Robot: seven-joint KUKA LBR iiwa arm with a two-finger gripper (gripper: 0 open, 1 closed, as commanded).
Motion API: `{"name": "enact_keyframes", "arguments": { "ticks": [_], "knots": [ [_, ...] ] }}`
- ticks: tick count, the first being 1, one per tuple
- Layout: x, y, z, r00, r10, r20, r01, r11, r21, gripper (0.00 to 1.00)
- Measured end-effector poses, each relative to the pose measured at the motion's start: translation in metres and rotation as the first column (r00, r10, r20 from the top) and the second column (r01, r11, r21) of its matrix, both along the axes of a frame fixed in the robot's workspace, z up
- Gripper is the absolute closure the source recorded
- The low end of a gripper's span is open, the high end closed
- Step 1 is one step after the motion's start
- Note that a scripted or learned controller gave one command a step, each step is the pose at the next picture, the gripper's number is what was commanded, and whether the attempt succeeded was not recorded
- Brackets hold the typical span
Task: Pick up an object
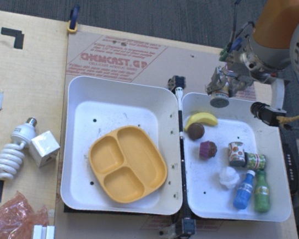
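My gripper [219,93] hangs over the far left rim of the right bin [236,212], above and slightly right of a yellow banana [202,118]. Nothing shows between its fingers. Below the banana lie a dark brown round fruit [195,131] and a purple fruit [208,150]. Further right are a small can [236,154], a green-labelled can [255,161], a crumpled white object [229,177], a blue bottle [244,190] and a green bottle [262,191].
The left bin [86,95] holds a yellow divided tray [127,164]. Left of the bins, on the bench, lie a white spiral light bulb [12,151], a white cube [44,148] and a pink mesh bag [12,217].
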State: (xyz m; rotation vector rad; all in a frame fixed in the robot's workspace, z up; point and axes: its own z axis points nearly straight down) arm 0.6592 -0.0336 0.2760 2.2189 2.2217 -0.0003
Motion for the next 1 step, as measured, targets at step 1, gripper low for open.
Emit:
{"name": "enact_keyframes", "arguments": {
  "ticks": [1],
  "knots": [
    [-0.0460,0.0389,0.0072,1.000,0.001,-0.001,-0.001,1.000,0.000,1.00]
  ]
}}
